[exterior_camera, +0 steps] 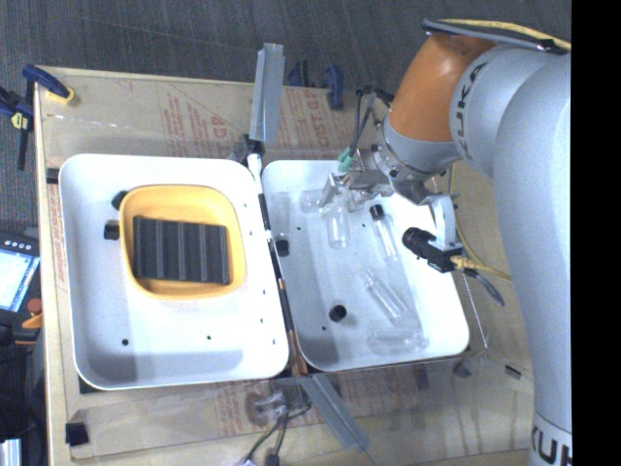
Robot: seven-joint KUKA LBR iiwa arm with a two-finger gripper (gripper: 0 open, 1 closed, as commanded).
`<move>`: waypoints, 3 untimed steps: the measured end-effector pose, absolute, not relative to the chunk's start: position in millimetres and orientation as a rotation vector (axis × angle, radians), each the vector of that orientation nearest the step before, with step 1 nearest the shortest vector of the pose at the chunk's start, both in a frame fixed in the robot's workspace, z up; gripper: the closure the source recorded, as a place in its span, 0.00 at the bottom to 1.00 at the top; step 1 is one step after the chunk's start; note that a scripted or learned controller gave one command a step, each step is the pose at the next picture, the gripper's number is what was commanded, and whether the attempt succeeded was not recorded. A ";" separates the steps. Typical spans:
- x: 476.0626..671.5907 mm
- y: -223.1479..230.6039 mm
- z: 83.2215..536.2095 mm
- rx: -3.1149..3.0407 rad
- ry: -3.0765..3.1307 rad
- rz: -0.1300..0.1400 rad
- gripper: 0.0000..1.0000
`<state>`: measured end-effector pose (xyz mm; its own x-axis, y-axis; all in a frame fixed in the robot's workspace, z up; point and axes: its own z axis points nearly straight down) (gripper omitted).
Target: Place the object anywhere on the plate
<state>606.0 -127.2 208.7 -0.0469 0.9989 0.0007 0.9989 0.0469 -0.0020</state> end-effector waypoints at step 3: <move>626.7 -25.5 196.2 -1.877 -2.515 0.004 0.00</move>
